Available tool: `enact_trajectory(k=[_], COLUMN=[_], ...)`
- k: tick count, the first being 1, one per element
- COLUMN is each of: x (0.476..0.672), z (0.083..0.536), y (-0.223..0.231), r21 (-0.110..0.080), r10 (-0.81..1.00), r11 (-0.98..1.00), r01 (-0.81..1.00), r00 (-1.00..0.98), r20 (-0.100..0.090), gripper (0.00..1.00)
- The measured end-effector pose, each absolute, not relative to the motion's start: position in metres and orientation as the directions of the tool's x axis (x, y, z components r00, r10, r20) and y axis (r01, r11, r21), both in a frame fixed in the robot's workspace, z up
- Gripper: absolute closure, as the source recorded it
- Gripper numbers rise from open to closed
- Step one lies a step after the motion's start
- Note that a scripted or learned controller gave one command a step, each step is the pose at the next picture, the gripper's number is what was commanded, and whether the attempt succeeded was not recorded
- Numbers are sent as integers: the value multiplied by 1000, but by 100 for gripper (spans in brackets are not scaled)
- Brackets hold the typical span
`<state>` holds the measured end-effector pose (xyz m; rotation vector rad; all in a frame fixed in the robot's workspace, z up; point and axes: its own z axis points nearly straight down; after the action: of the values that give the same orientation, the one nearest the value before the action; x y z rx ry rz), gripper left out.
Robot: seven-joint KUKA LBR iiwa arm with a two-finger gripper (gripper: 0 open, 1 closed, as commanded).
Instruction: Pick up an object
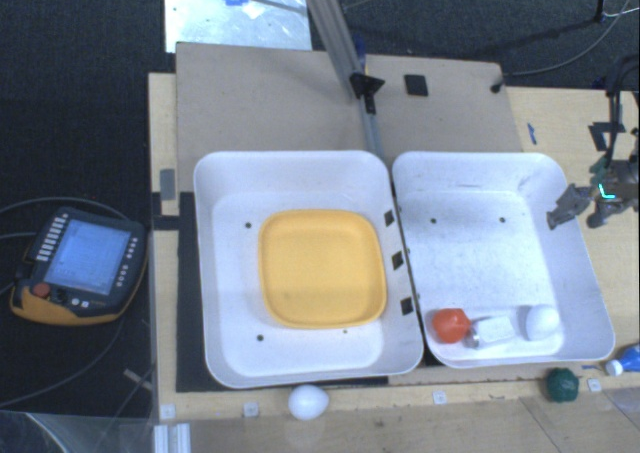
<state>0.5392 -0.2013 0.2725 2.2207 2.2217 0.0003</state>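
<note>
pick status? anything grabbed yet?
Done: nothing lifted. The orange object, clear piece and white ball all lie along the right bin's near wall. In hand: the gripper sits at that bin's right rim, nothing visible between its fingers. Left: reach, grasp, lift.

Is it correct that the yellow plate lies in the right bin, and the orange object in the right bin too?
Not quite. The camera view shows the yellow plate in the left bin, not the right. The orange object is indeed in the right bin.
</note>
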Motion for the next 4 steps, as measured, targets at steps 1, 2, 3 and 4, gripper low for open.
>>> enact_trajectory(k=[1, 2, 3, 4], x=[539, 533, 530, 521], z=[273, 229, 178, 119], y=[-201, -203, -213, -213], r21=[0, -2, -3, -4], r10=[1000, 1000, 1000, 1000], r11=[0, 0, -1, 0], r01=[1000, 1000, 1000, 1000], r00=[0, 0, 1, 0], r20=[0, 1, 1, 1], gripper=[0, 0, 0, 0])
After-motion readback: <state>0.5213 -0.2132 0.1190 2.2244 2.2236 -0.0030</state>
